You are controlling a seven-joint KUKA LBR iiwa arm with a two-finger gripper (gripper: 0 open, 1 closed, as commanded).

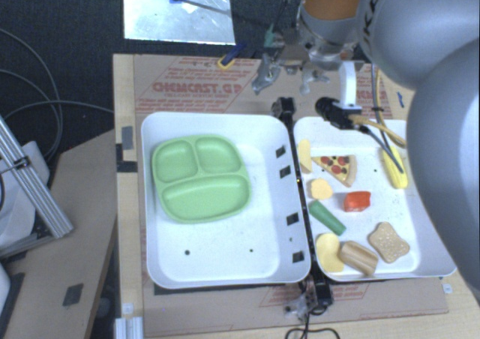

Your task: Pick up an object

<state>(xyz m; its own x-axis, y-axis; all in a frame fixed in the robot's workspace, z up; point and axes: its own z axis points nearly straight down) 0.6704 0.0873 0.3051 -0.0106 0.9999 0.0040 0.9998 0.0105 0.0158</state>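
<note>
The gripper point(283, 82) hangs at upper centre, beyond the far rim of the 2 bins, jaws spread and empty, likely poised to choose. Candidates crowd the right bin point(424, 206): pizza point(337, 168), bread point(388, 242), banana point(394, 166). The left bin point(217, 255) holds a green tray point(200, 178).

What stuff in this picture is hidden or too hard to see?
All in the camera view:
1. Right bin: the grey arm covers its right side.
2. Yellow toy: blurred where its far end meets the cables, so what it is stays unclear.
3. Yellow disc: partly under the brown roll.
4. Specks in the left bin: too small to name.
</note>
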